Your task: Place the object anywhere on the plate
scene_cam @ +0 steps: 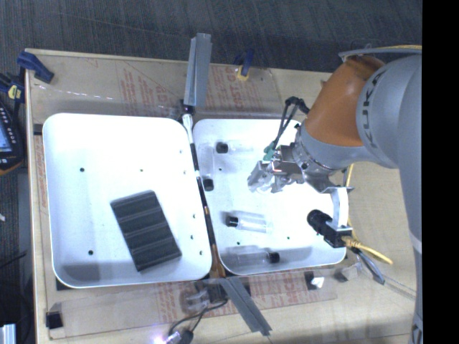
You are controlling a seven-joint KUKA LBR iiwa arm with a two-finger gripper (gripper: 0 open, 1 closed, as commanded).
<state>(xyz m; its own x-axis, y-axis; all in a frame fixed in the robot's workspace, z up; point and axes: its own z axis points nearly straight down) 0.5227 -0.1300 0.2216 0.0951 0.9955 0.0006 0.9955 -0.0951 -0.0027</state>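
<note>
- Plate (pixel 145 229) — a dark, ribbed slab lying flat and skewed in the left bin (pixel 64 142), toward the near wall. Any spot on it counts, so I would aim for its middle and leave margin on every side.
- Divider (pixel 195 165) between the two bins stands in the carry path, so the object should be lifted well clear before it crosses.
- Two small black pieces (pixel 208 183) (pixel 221 147) sit in the right bin (pixel 297 228) close to that divider. They look hard to pinch and are poor first choices.
- Clear tube (pixel 245 223) with a black cap lies on its side in the middle of the right bin, apart from the walls. It is probably the easiest pick, best closed on across its width near the capped end.
- Second tube (pixel 255 256) lies just beside the near wall, which leaves little room to come down around it.
- Gripper (pixel 269 176) hangs over the right bin, beyond the first tube and a little to its right. Whether it is released or clenched cannot be told, and nothing can be made out in its grasp.
- Both tubes are transparent and nearly vanish against the white floor — the black caps are the best cue. Being round, a tube may roll, so I would set it down low, along the plate's ribs.
</note>
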